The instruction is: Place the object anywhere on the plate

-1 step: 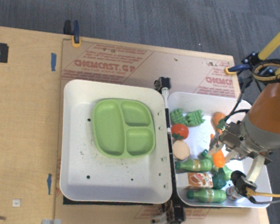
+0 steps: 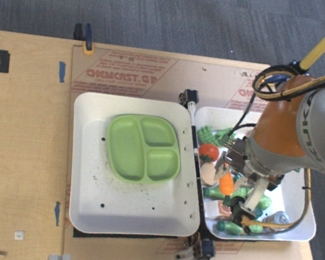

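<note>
In 1 bin, 1 green plate

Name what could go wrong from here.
1. The gripper hangs over a crowded right bin. The orange piece, red piece and pale piece lie packed together, so a grab may catch two or slip off.
2. The arm hides much of that pile, so the grasp is hard to check.
3. The green plate sits in the left bin, so a low carry could snag on the rims between the two bins.
</note>
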Controlling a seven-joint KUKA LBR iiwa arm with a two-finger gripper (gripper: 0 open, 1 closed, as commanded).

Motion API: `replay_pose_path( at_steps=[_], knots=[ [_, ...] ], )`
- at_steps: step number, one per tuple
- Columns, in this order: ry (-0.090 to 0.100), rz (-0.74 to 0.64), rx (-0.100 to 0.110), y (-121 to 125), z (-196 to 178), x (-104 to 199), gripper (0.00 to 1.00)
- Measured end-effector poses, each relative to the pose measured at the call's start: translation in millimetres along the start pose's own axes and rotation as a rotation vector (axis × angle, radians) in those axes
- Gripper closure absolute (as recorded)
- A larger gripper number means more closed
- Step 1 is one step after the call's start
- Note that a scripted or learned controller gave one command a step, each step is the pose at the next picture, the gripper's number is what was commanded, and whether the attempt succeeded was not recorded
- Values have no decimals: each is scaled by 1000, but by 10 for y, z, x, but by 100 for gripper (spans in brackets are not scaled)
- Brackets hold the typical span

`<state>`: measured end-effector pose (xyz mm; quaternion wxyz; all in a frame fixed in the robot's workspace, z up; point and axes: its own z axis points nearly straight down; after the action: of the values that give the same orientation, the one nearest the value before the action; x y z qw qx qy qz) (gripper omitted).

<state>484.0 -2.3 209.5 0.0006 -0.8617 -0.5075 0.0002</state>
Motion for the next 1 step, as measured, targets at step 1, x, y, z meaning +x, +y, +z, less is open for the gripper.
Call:
replay_pose_path(
  at_steps=[1],
  knots=[
    [0, -85, 0, -282, -361, 820, 100]
  ],
)
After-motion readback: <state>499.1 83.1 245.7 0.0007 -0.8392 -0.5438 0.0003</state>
